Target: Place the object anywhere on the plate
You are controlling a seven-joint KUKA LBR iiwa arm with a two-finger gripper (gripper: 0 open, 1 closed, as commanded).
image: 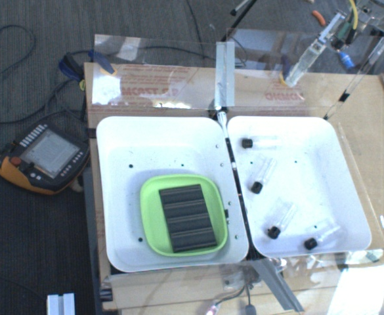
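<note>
A dark grey ribbed block (pixel 188 217) already lies on the green plate (pixel 149 205) in the left bin (pixel 113 149), set lengthwise and well inside the plate's raised rim. You see parallel ridges running across its top; it looks flat, rigid and matte, and it covers much of the plate's middle.

In the right bin (pixel 349 176), four clear plastic tubes with black caps lie scattered: one near the top left (pixel 257 142), one by the divider (pixel 262 176), one lower down (pixel 278 220), one near the bottom edge (pixel 321 236). If one of these is your object, expect trouble: they are see-through and round, likely to roll or slip from a pinch, and hard to find against the white floor.

At the upper right, beyond the worktop (pixel 244 87), a pale tool (pixel 310 54) hangs slantwise above the clear sheet (pixel 152 84); you cannot tell whether this is the hand, or how its grip stands. A pendant controller (pixel 44 159) rests on the floor to the left.

The task looks complete if the block is its object.
</note>
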